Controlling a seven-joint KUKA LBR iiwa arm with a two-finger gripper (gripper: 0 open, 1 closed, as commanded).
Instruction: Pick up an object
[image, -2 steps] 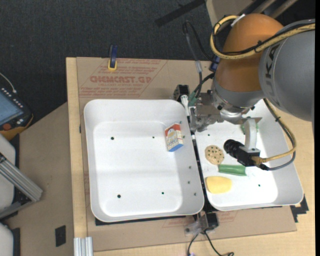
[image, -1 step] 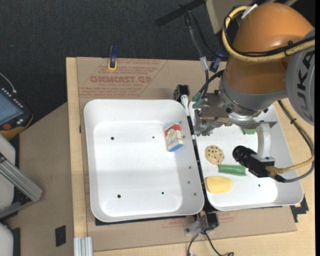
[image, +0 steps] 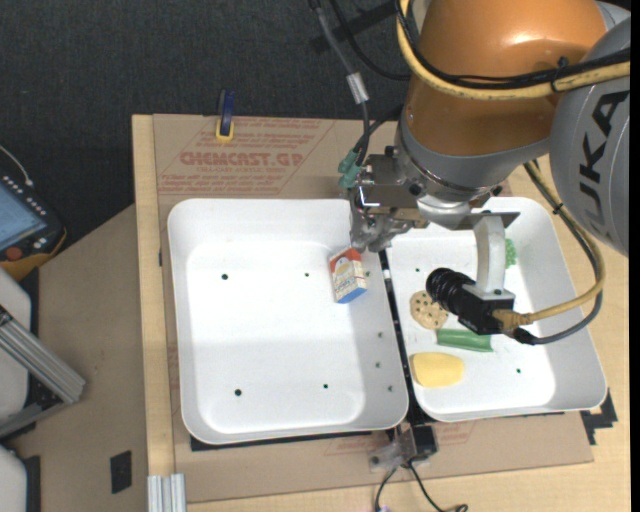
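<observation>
Far left to centre: cardboard underlay (image: 250, 150) beneath both bins, blue clip (image: 226, 115) on its far edge

Left bin (image: 270, 340): white, shallow, smooth floor, bare apart from its far right side

Small carton (image: 347, 277): orange, white and blue, tilted, by the left bin's right wall, just below the gripper (image: 368, 235). Probably light and thin-walled, so crushable under a hard squeeze; printed faces likely a little slippery. Best taken across the two broad flat sides, about mid-height

Gripper: open or clenched cannot be told; contact with the carton equally unclear

Right bin (image: 545, 375): round speckled biscuit (image: 428, 311), green strip (image: 465, 341), yellow lump (image: 438, 370) towards the near side

Room: ample on the carton's left, tight on its right against the two bins' meeting walls
</observation>
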